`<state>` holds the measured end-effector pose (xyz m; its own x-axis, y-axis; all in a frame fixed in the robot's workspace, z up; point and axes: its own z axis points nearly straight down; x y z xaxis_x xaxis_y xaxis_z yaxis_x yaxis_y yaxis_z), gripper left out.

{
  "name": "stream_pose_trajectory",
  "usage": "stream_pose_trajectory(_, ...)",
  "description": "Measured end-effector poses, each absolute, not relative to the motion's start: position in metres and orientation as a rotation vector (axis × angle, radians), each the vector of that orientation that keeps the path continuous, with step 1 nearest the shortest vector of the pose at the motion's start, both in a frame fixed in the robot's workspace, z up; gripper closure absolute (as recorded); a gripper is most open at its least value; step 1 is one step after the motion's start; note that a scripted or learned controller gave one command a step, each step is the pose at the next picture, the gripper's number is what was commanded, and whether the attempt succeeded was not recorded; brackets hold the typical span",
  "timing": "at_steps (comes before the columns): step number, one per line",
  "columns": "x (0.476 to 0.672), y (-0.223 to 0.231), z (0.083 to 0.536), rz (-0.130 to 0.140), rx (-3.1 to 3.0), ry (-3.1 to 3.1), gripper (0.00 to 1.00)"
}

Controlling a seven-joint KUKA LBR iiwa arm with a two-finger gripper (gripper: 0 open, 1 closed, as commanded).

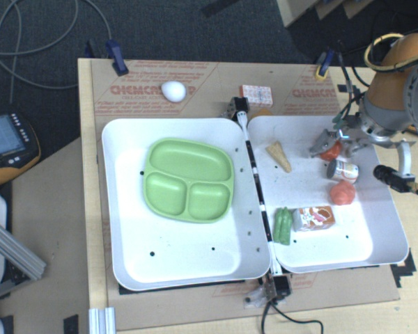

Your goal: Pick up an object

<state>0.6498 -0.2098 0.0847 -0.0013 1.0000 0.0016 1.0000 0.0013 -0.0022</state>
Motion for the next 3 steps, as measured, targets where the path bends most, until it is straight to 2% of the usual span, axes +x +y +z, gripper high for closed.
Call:
stream_pose_trajectory(1, 0.651, -0.21, 0.096, -0.001, -2.22, -2.225, 1.0)
stream_pose_trajectory(2, 0.654, -0.144, 0.086, 0.006, -2.216, -2.218, 1.0)
stream_pose_trajectory(3, 0.625, -0.062, 0.203, -0.003, -2.22, -2.224, 1.0)
